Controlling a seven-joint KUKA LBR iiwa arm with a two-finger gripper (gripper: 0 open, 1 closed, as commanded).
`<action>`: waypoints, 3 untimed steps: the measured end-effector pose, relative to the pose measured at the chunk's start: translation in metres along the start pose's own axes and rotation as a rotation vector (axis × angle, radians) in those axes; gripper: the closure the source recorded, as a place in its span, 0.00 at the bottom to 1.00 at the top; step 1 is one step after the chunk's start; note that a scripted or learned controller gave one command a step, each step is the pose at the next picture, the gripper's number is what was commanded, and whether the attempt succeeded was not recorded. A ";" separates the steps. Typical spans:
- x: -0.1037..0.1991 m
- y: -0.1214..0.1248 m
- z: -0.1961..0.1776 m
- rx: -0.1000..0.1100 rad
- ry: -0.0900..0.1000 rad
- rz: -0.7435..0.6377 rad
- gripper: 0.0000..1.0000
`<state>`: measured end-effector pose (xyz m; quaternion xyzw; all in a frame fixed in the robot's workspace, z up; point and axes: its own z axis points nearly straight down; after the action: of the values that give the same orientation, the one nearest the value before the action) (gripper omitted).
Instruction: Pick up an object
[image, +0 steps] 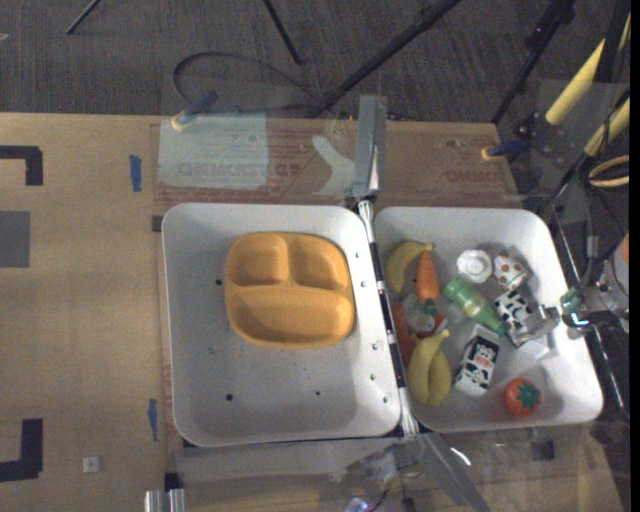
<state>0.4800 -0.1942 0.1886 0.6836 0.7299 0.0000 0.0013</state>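
Observation:
The right bin (570, 262) holds a heap of toy food. It includes two bananas (430, 368) (403, 262), a carrot (427, 275), a green bottle (470, 300), a white cup (474, 265) and a red-spotted white piece (509, 270). There are also two cow-patterned cartons (514, 313) (480, 362) and a tomato (521, 397). My gripper (548, 322) is low at the bin's right side, right beside the upper cow carton and touching or nearly touching it. I cannot tell whether the carton is held.
The left bin (190, 330) holds an orange divided plate (290, 290). A metal divider (385, 320) separates the bins. The arm (605, 300) comes in over the right bin's right rim. Cables and stands lie beyond the bench at the top right.

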 end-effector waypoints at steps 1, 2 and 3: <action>-0.011 0.035 0.095 0.004 0.009 0.061 0.00; -0.010 0.095 0.102 -0.004 0.002 0.019 0.00; 0.023 0.119 0.077 -0.001 0.001 -0.019 0.00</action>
<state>0.5972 -0.1634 0.1120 0.6764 0.7365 0.0008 0.0013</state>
